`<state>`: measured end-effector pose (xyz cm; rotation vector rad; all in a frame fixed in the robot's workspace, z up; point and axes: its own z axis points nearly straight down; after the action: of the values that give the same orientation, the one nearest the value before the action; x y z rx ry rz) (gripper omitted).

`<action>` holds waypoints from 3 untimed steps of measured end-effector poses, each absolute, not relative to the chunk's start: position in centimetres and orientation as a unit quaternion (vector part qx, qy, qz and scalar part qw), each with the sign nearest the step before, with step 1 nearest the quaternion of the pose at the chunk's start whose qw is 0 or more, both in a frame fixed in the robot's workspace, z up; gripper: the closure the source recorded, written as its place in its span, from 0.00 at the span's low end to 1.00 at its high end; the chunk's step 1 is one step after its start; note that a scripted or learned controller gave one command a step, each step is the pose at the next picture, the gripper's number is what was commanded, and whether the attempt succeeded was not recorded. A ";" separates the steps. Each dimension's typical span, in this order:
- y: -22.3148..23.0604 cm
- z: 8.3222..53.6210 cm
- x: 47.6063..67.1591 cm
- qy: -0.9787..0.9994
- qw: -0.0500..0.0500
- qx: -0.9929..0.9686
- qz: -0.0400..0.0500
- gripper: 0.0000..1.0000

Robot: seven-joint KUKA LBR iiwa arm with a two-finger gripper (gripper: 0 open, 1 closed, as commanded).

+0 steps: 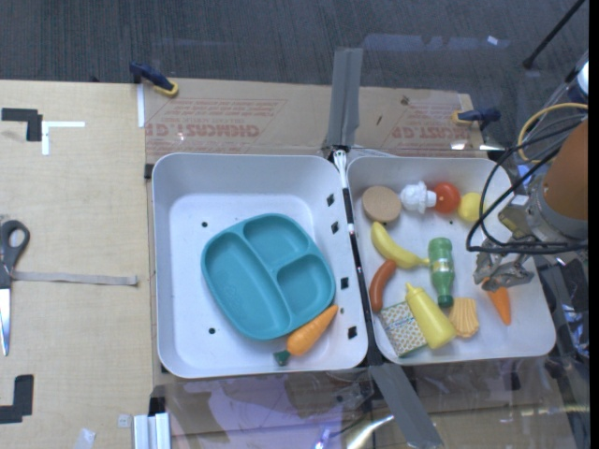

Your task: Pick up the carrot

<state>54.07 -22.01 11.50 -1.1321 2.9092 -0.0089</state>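
Observation:
A large orange carrot [312, 332] with a green stem end lies in the left bin [168, 279], against the front right edge of the teal divided plate [269, 274]. A smaller orange carrot-shaped piece [502, 305] lies in the right bin [533, 340] near its right wall. My gripper [503, 273] hangs over the right bin, directly above and just behind that small piece, with its tip close to the piece's upper end. Nothing is visibly lifted off the bin floor.
The right bin also holds a banana [393, 249], a green bottle [441, 271], a yellow bottle [429, 314], a red sausage [379, 283], a brown round bun [381, 204], a cracker [464, 318] and a white-and-red toy [429, 197]. Scissors [9, 251] lie at far left.

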 end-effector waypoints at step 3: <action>-21.0 9.2 49.2 0.890 0.002 -0.455 0.000 0.00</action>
<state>49.23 -21.00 9.25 -1.4285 2.7935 -0.0015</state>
